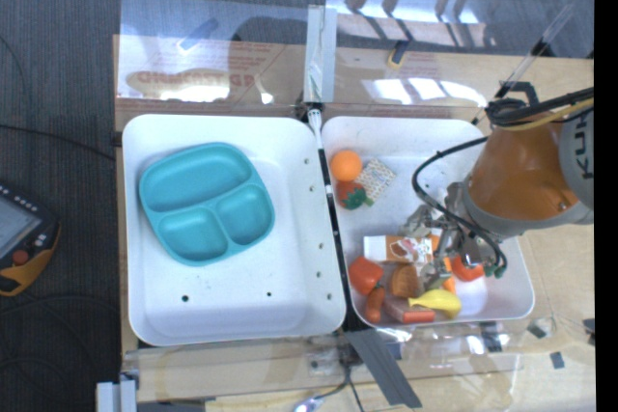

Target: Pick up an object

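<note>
Gripper [436,244]: low over the right bin's [512,304] clutter; grip state cannot be told.
Targets: orange [346,165], banana [436,302], tomato [364,274] – packed close together.
Left bin [290,285]: holds teal tray [206,202].
Risk: crowding – a closing grasp may pinch two items or slip.

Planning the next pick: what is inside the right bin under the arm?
Right bin holds toy food: an orange, a banana, a tomato. The arm covers its right part.

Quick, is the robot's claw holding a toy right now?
Gripper: down among the toys in the right bin, but whether it is open, shut or holding anything cannot be told.
</note>
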Controlling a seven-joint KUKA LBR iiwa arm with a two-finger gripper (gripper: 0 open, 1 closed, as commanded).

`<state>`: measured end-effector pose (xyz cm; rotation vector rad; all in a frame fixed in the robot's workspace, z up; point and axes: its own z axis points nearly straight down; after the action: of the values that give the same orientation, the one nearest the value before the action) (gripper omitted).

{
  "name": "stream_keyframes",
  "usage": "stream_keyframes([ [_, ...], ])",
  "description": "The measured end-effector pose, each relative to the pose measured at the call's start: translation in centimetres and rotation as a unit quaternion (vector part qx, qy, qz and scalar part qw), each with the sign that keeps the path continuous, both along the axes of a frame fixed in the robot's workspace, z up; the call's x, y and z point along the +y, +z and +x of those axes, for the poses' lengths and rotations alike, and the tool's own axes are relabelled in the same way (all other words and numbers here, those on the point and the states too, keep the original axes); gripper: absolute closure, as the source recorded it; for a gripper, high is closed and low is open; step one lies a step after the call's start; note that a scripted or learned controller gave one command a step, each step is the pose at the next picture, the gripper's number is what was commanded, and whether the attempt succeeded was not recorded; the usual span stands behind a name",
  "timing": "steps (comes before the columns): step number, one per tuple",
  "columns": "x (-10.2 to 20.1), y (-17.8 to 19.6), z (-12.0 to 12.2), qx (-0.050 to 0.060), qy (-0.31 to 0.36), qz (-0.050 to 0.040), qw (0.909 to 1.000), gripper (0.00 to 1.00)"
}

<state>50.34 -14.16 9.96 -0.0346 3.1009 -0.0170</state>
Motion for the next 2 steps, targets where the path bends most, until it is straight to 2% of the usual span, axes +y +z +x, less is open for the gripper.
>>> stream_keyframes([
  [1, -6.2, -0.8, 0.9, 0.011, 0.077, 0.0008, 0.9970, 0.00],
  [2, 3.7, -0.9, 4.7, 0.011, 0.033, 0.0045, 0.9994, 0.00],
])
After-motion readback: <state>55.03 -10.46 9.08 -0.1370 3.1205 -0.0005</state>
